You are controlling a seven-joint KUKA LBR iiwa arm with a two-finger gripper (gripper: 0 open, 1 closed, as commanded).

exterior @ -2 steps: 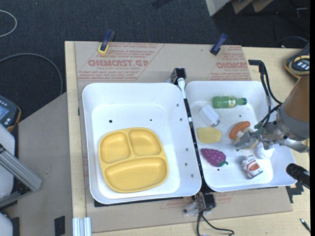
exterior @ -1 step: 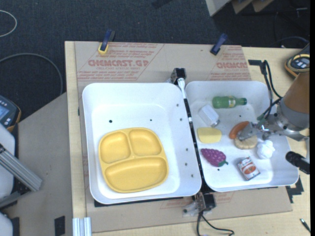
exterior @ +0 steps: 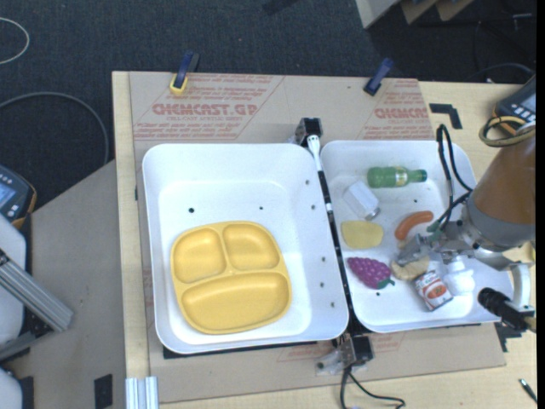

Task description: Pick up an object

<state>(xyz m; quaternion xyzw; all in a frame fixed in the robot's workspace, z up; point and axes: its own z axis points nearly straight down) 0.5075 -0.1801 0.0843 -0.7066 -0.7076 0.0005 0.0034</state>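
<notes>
Low over the right bin point(exterior: 400, 153), the gripper point(exterior: 419, 252) crowds a sausage point(exterior: 414, 223) and can point(exterior: 433, 290); grip state unclear. Neighbours could get nudged.

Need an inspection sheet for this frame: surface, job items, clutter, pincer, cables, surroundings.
Surface: bench board bearing left bin and right bin.
Job's things: in the right bin, green bottle, grey cup, yellow piece, orange sausage, purple grapes, small can.
Clutter: yellow divided tray in the left bin.
Grippers: pincer low over the right bin; finger state unclear.
Cables: black cable over the right bin.
Surroundings: dark floor, two clamps at the far edge.
</notes>
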